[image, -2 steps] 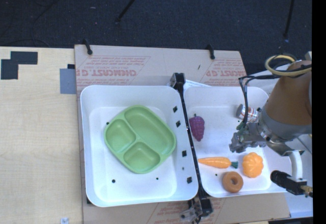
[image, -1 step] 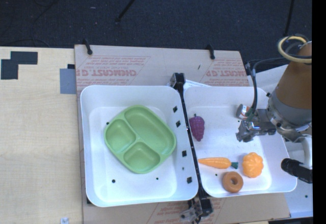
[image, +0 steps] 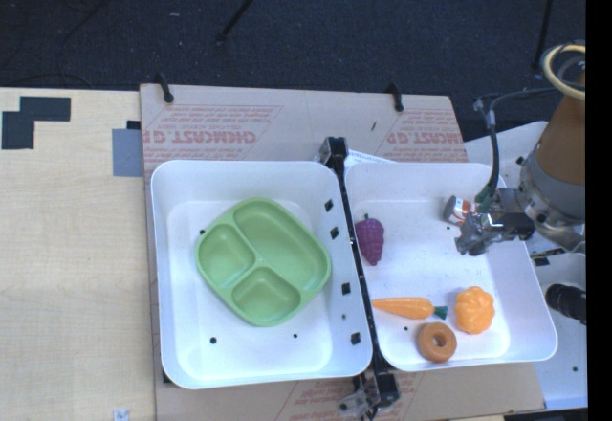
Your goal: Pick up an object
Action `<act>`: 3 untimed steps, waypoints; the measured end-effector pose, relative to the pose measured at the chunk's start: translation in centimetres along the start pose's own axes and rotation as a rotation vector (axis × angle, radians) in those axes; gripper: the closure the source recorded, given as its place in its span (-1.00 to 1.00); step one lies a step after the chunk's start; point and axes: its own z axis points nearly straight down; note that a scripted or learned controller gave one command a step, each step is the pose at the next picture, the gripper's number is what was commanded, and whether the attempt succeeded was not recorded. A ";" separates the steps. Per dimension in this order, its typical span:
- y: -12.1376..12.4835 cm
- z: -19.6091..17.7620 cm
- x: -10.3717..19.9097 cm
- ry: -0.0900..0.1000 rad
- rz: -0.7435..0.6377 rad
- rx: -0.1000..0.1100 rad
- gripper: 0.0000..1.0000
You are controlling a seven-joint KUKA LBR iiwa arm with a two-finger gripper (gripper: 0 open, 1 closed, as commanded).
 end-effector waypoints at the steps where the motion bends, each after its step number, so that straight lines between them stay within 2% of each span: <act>1: 2.5 0.1 5.2 0.001 -0.004 0.003 1.00; 3: 7.2 1.9 15.2 0.001 -0.004 0.004 1.00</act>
